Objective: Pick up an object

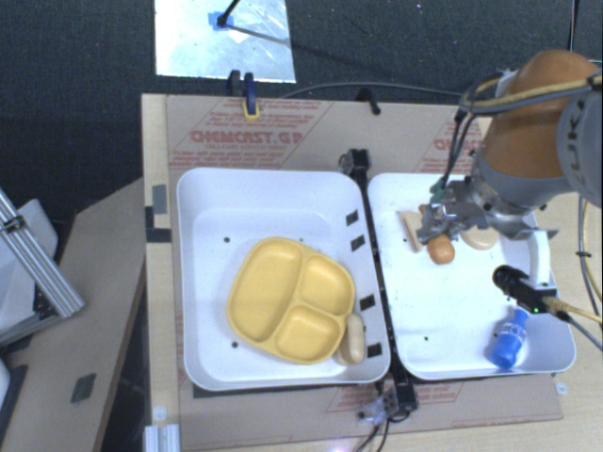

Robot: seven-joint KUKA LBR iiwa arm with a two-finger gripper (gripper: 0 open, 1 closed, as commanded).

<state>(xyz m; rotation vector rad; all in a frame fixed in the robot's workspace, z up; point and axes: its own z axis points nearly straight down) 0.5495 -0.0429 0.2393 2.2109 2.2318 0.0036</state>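
Note:
My gripper (pixel 437 222) hangs low over the upper part of the right bin (pixel 415 347). Just under its tip lies a small orange-brown egg-shaped object (pixel 440 250), touching or nearly touching the gripper. A tan flat stick (pixel 410 230) lies to the left of the gripper. A pale round disc (pixel 481 238) sits to the right, partly hidden by the wrist. In the bin's lower right corner lies a blue bottle (pixel 507 341).
The left bin (pixel 203 252) holds a yellow divided plate (pixel 292 299), with a beige roll-shaped object (pixel 353 338) against its lower right edge. A black divider (pixel 372 271) runs between the two bins. The lower left of the right bin shows bare white floor.

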